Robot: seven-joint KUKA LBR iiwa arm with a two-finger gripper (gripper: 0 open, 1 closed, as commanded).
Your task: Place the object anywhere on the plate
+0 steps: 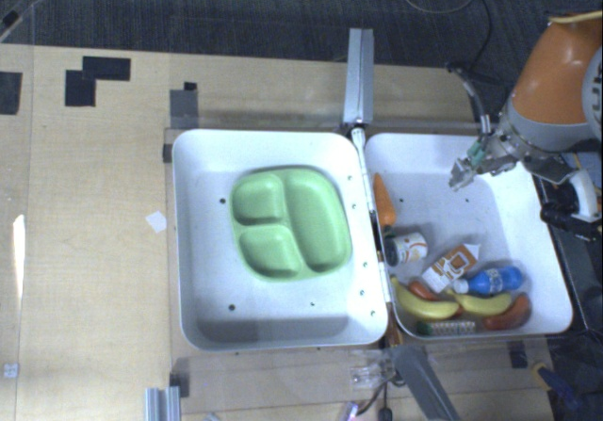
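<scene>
Two bins on surface | green plate (287, 221) mid left bin, bare | objects heaped (459, 289) at right bin's front edge | jaws (468, 168) near its back edge, grip state unreadable, nothing visibly held | risk: clutter causes missed or double grab

The plate (287, 222) is lying flat in the middle of the left bin (203, 315), a pale green, rounded-square dish divided into three compartments: one tall section running along its 3 o'clock side and two smaller ones stacked at its 9 o'clock side. Its compartments are sitting bare. The objects are resting in the right bin (537, 250), crowded toward 6 o'clock: two yellow bananas (452, 304) lying end to end, a blue bottle (492, 280) lying on its side just above them, a small white-and-brown carton (450, 266) tilting beside it, a small cup (408, 247) lying tipped over at 9 o'clock, and an orange carrot (382, 201) lying against the bin's 9 o'clock wall.
</scene>
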